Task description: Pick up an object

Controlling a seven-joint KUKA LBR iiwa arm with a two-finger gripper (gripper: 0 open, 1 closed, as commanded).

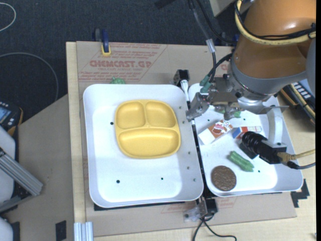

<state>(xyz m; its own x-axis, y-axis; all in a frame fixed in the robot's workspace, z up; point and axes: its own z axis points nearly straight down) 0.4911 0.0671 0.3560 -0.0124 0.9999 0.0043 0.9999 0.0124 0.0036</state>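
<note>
Yellow and shiny, a plate with three sections [148, 128] lies flat in the middle of the left white bin [100, 154]. Nothing else is in that bin with it. The grey arm [266, 69] with its big orange band [276, 14] reaches over the top of the right white bin [266, 184]. Its claw [196, 109] hangs low at the top left corner of the right bin, right by the edge where the two bins meet. I cannot tell if the claw is apart or together, and I see nothing held in it. The things to pick up are all in the right bin. A small red and white box [219, 130] lies near the claw, just below it. A little blue and red piece [246, 131] lies just beside the box. Lower down, a green piece [241, 161] lies tilted, and a round brown disc [223, 177] lies flat near the front edge. Both bins sit on a brown cardboard sheet [125, 59] with red letters.
</note>
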